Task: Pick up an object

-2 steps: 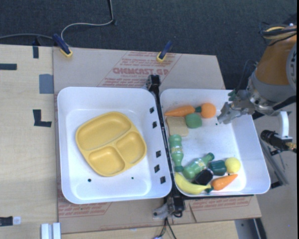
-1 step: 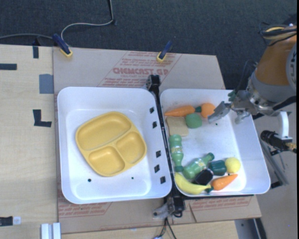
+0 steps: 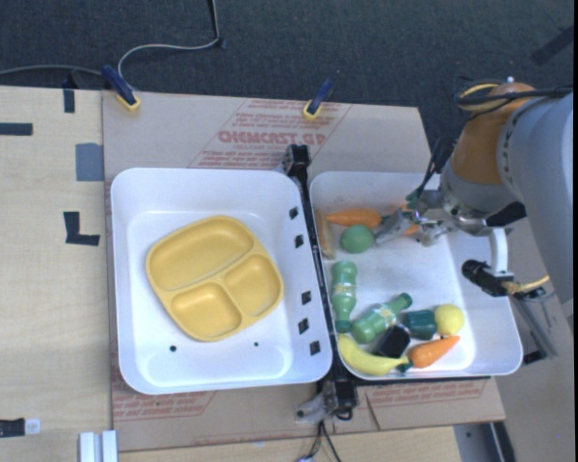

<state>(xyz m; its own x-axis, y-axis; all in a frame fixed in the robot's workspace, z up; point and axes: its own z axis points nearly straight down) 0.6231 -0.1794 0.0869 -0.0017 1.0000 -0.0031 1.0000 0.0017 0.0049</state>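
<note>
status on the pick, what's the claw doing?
Claw low in right bin, beside carrot and green ball. Nothing seen between its fingers. Other toys piled at bin's near end; yellow tray in left bin.

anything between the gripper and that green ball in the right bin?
Nothing visible. The gripper sits just right of the green ball, with bare bin floor between them. An orange carrot lies close above the ball, not in the path.
</note>
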